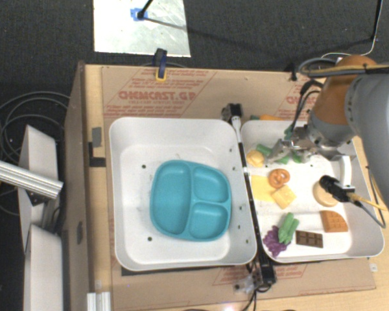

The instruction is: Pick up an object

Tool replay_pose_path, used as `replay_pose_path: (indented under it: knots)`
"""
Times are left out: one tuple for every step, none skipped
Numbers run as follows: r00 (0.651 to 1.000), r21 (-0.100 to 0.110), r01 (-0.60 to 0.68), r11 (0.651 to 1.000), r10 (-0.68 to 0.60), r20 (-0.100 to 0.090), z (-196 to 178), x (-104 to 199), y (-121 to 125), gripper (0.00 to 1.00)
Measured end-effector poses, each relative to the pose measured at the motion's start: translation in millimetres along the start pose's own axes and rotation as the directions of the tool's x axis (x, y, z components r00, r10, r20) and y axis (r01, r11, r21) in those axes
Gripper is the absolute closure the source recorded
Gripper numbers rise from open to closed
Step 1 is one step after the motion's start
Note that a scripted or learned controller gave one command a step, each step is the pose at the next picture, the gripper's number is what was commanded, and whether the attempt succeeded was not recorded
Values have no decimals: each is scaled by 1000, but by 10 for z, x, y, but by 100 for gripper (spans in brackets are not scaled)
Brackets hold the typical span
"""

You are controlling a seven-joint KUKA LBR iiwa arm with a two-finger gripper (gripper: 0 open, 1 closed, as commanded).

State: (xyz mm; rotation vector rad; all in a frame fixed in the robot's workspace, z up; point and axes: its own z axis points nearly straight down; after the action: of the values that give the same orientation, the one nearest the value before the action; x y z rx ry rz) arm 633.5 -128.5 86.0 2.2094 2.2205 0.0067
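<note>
My gripper (286, 150) hangs low over the back left part of the right bin (363, 238). Just to its left lies a green toy vegetable (263, 151), touching or nearly touching it. A yellow corn piece (253, 158) sits beside that, against the bin's left wall. Slightly nearer the front than the gripper are an orange ring (279, 176), a yellow cheese slice (262, 190) and a yellow block (284, 197). Nothing can be seen held in the gripper.
The left bin (126, 173) holds a teal divided plate (189, 199). The right bin's front part has a green piece (287, 226), purple grapes (271, 241), a chocolate bar (308, 239), a waffle (334, 221) and a tan round (324, 198). An orange piece (270, 117) lies at the back rim.
</note>
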Motion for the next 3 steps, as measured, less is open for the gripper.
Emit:
replay_pose_path:
  knots:
    - [1000,5,-4,1000,4,-2,-13,247,-627,0]
    - [1000,1,1,1000,-1,0,-3,179,121,0]
    - [1000,3,-4,1000,4,-2,-9,54,-116,0]
